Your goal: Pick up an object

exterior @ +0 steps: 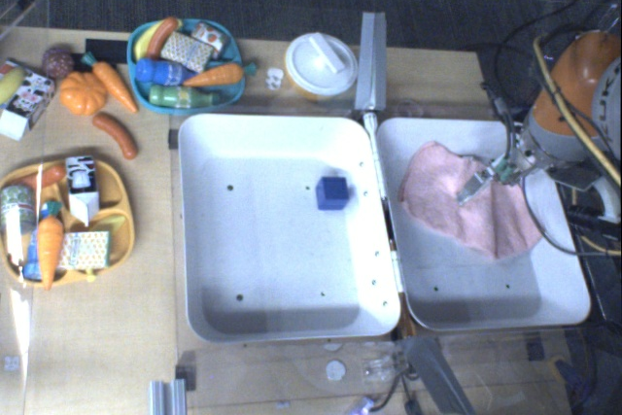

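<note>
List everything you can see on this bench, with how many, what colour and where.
bins: 2, white, side by side mid-bench
block: 1, blue, left bin
cloth: 1, pink, right bin
lidded tub: 1, white and yellow, behind the bins
blue basket: 1, holds toy food, far left rear
yellow tray: 1, holds toy food, left edge
loose toy food: several, mostly orange, left rear
arm: 1, grey and orange, right
gripper: 1, over the cloth

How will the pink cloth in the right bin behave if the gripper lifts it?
The pink cloth lies rumpled with soft folds, so it is probably floppy and would drape from the gripper. It looks thin, likely light. Spread across the right bin, it may drag rather than lift cleanly.
</note>
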`<state>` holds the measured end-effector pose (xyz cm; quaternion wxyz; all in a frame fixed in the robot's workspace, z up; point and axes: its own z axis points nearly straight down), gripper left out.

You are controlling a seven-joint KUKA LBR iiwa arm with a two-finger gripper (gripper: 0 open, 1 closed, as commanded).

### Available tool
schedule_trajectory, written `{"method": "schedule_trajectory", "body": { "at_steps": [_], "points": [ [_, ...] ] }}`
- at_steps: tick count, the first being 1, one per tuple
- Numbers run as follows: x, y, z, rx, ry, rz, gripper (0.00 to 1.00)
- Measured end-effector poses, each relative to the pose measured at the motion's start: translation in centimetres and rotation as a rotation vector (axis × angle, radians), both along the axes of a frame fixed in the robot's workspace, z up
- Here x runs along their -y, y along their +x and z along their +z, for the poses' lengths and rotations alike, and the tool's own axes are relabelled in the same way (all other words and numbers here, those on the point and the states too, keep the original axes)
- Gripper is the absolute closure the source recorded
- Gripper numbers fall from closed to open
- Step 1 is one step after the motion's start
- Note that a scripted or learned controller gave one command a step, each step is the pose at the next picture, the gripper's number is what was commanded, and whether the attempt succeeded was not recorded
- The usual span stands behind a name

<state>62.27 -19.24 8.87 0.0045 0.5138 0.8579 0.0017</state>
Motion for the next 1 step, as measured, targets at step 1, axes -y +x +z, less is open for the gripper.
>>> {"method": "schedule_trajectory", "body": {
  "at_steps": [1],
  "points": [
    [0.00,0.00,0.00,0.000,0.000,0.000,0.00]
  ]
}}
